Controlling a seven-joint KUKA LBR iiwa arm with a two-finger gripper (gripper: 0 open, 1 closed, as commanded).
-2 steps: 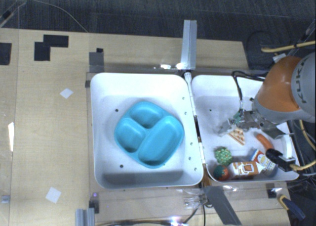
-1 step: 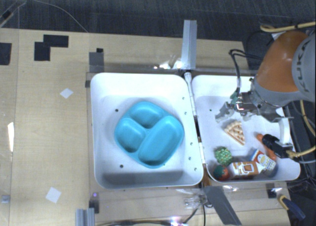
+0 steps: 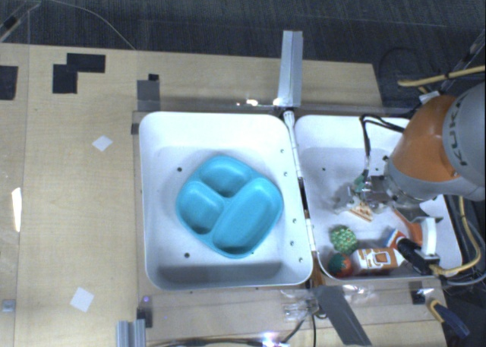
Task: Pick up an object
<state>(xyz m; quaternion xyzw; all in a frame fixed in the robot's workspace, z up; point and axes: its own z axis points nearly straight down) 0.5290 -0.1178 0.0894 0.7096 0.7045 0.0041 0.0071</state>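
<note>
Pale wood surface (image 3: 76,224) carries two white bins side by side. The left bin (image 3: 152,209) holds a blue divided tray (image 3: 228,205). The right bin (image 3: 326,148) holds the small things the task could mean. The arm (image 3: 429,148) reaches in from the right, with its tool (image 3: 364,197) low over the middle of the right bin.

Candidates lie toward that bin's near edge: a green knobbly ball (image 3: 343,238), a red round thing (image 3: 341,265) just below it, and an orange-and-white carton (image 3: 377,260) beside the red one. A small tan scrap (image 3: 363,214) sits right under the tool, and I judge this the likeliest target.

Several things could go wrong from here. The scrap looks thin and flat, so a closing grip may slide over it or pinch only an edge. The ball sits near enough to be nudged and roll. The three near-edge things are crowded together, so a reach there may shove one against the bin wall instead of catching it.

Whether the tool is open or closed I cannot tell, because its tip is a tangle of metal and shadow. Nor can I say whether the scrap touches it. The wrist hides the bin floor behind it.
</note>
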